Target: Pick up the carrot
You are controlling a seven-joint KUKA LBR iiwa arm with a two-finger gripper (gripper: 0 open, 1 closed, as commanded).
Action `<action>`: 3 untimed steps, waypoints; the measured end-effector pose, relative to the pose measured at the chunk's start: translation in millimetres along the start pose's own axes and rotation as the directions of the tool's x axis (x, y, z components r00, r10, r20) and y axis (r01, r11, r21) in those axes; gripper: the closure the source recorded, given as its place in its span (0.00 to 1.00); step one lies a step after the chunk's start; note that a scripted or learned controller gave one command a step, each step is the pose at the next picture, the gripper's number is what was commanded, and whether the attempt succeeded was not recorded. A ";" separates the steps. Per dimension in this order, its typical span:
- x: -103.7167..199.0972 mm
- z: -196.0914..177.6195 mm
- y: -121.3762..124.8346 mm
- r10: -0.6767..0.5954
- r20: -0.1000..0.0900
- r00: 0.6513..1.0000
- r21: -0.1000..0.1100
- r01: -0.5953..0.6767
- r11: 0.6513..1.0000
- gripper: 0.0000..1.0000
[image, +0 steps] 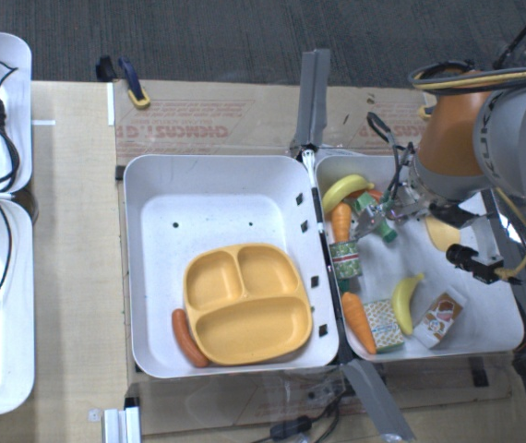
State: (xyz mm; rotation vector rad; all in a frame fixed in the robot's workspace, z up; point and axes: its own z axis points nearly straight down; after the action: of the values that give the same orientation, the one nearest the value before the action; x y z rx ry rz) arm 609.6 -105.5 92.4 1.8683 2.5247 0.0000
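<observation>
My tool [380, 218] hangs low in the right bin [484, 340], its tips lost in clutter, so I cannot tell how wide it stands. A carrot [340, 221] lies just left of it by the bin's left wall, long axis roughly up the view, under a curved banana [346, 190]. Another carrot [358, 322], smooth and tapered, lies nearer the front edge.

my grey arm [521, 146], banded in orange [452, 132]
black cables [512, 238] loop along my side; my gripper [378, 215] is dark metal.
</observation>
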 end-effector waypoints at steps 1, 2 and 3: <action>5.7 0.6 -51.2 -0.018 0.000 1.000 0.002 0.018 1.000 0.00; 1.4 1.5 -17.4 0.486 0.001 0.874 0.004 -0.486 0.874 0.00; 1.1 -7.3 -17.7 0.485 0.003 0.875 0.006 -0.485 0.875 1.00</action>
State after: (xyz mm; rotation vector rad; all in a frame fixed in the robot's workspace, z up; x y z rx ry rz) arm 592.3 -109.6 99.6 2.4428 1.9785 -0.0090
